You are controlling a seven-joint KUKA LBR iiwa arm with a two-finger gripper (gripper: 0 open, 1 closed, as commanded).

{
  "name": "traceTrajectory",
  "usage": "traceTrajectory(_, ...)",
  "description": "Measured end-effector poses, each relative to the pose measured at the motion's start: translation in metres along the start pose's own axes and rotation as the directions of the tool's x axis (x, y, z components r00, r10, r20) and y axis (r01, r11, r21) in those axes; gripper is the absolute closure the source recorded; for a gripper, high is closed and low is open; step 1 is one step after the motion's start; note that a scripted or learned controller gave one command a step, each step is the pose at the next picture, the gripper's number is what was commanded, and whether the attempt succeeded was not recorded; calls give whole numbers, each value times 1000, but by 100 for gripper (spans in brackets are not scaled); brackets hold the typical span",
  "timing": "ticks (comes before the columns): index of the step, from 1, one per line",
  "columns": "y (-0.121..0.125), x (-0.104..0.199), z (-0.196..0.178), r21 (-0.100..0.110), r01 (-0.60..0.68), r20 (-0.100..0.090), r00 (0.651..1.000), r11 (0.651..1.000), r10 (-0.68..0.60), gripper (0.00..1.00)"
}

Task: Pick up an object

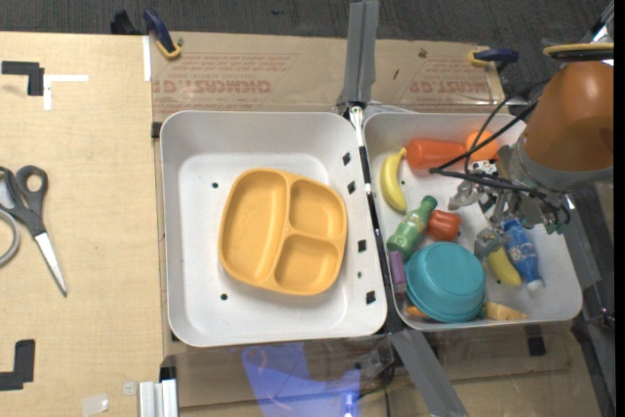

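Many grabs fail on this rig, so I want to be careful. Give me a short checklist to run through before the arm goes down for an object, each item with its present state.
1. Gripper is over the right bin, where the objects are: ok.
2. Something lies below it: the blue bottle and a small yellow piece sit just under the fingers: ok.
3. Fingers open enough to take an object: cannot tell, cables and metal parts blur together.
4. Nothing held yet: cannot tell.
5. Target stands apart from its neighbours: not ok, the blue bottle touches the yellow piece, and the teal bowl is close by.
6. Left bin holds the yellow divided plate, away from the arm: ok.
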State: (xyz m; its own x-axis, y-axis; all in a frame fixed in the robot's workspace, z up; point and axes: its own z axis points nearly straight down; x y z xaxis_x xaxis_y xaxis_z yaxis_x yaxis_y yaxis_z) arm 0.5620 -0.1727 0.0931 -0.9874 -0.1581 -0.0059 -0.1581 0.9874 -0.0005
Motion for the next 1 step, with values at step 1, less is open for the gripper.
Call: traceTrajectory(1, -37, 34, 0, 0, 144, -1, 990, 990, -144, 0)
